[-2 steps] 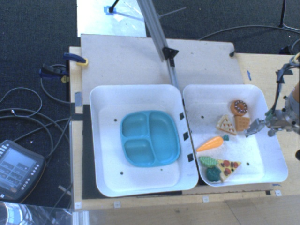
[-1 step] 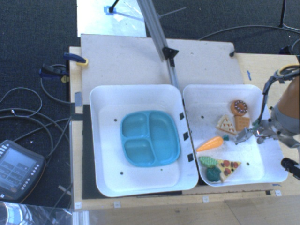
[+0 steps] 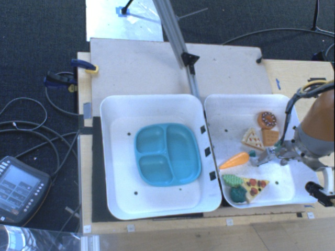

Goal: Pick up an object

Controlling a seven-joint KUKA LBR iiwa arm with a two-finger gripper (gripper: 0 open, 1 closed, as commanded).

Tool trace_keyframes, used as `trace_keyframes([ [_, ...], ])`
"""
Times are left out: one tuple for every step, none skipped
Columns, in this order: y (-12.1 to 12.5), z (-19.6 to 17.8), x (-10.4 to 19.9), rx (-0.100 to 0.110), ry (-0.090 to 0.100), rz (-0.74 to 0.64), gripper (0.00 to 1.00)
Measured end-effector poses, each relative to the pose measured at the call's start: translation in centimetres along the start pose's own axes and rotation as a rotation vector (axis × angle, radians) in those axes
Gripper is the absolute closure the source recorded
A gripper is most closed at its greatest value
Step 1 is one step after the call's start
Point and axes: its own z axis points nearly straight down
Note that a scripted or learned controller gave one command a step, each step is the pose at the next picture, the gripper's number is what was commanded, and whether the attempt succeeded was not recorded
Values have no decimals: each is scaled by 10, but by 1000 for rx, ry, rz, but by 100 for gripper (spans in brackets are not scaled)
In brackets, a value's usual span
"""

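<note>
The right bin (image 3: pixel 230 101) holds several toy foods. An orange carrot (image 3: pixel 234 160) lies at its left side. A pizza slice (image 3: pixel 255 185) and a green broccoli piece (image 3: pixel 238 194) lie near the front. A brown donut (image 3: pixel 267 120), a tan square cracker (image 3: pixel 270 137) and a triangular wedge (image 3: pixel 252 139) sit toward the back. My gripper (image 3: pixel 263 157) reaches in from the right and is low in the bin, just right of the carrot's thick end and below the wedge. Nothing is visibly held.
The left bin (image 3: pixel 112 114) holds a blue divided plate (image 3: pixel 168 153). A grey pole (image 3: pixel 172 25) slants down to the gap between the bins. Cables and a pendant (image 3: pixel 21 188) lie on the floor at left.
</note>
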Motion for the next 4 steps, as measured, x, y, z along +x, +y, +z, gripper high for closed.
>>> trace_keyframes([
  [1, -13, -1, -6, -2, 0, 100],
  [-7, -67, 0, -9, -3, -1, 100],
  [-9, -112, -3, -8, -3, -3, 100],
  [-7, -166, -3, -10, -4, -6, 100],
])
